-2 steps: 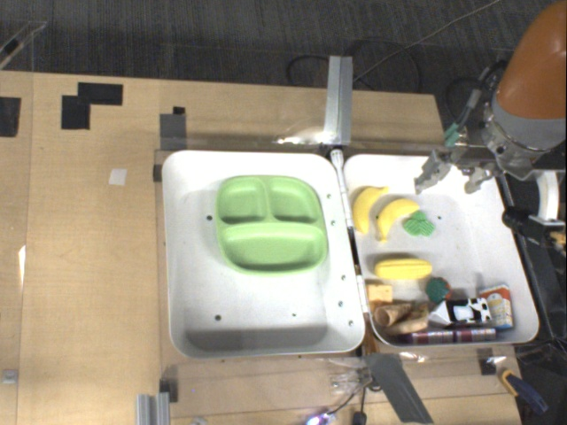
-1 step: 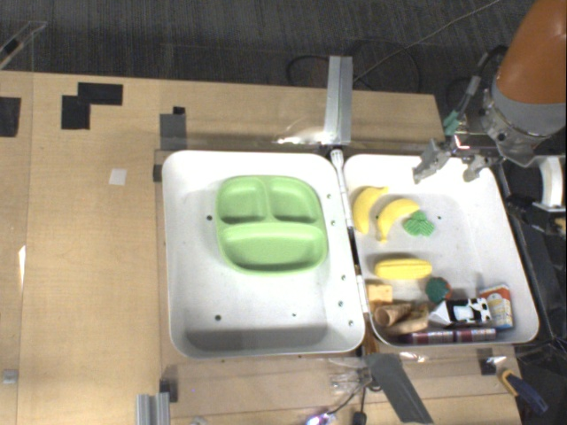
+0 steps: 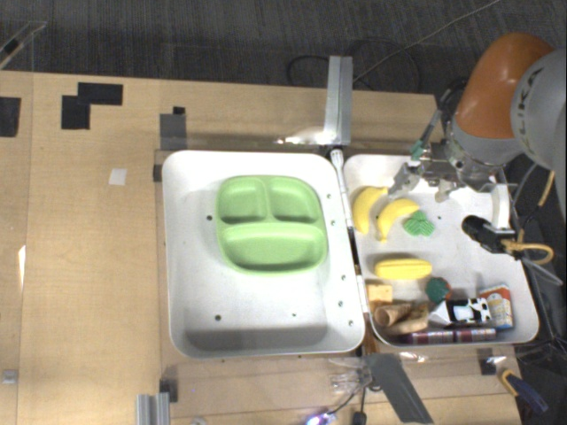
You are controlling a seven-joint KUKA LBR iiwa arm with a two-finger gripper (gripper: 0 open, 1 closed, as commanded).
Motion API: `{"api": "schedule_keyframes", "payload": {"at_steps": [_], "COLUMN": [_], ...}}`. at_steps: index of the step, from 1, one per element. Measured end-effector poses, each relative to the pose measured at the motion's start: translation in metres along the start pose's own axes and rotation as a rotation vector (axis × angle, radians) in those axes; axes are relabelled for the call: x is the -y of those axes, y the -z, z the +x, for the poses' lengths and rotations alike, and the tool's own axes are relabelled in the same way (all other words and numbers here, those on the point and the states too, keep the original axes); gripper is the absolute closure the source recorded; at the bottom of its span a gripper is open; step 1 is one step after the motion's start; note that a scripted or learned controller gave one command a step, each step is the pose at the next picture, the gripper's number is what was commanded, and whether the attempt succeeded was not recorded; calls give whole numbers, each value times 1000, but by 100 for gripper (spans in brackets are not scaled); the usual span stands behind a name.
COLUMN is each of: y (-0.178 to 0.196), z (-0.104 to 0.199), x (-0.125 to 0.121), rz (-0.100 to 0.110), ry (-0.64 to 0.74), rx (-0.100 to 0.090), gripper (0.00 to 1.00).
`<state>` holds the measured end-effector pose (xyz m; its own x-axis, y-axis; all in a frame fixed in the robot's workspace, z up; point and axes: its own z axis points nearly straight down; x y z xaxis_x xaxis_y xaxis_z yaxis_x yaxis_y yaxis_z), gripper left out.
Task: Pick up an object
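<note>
Camera view: two white bins on the bench (image 3: 80,237), arm over the right one.
The left bin (image 3: 190,326) holds a green tray (image 3: 269,221); the right bin (image 3: 523,326) holds two bananas (image 3: 381,209), a small green thing (image 3: 419,226), a yellow block (image 3: 403,268) and a cow toy (image 3: 469,309); the hand (image 3: 434,177) hangs above the bananas, and I cannot tell how it is set.

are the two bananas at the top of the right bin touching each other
Touching. The camera view shows the left banana and the curved banana overlapping with no white bin floor between them.
</note>
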<state>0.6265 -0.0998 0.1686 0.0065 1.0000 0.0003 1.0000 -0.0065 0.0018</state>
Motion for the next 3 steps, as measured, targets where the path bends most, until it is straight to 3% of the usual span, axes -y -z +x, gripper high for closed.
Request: {"api": "schedule_keyframes", "payload": {"at_steps": [1, 2, 3], "y": [-73, -62, 17], "z": [3, 4, 54], "x": [-7, -9, -5], "rz": [-4, -9, -3], "ry": [5, 5, -126], "rx": [0, -1, -1], "gripper": [0, 100, 100]}}
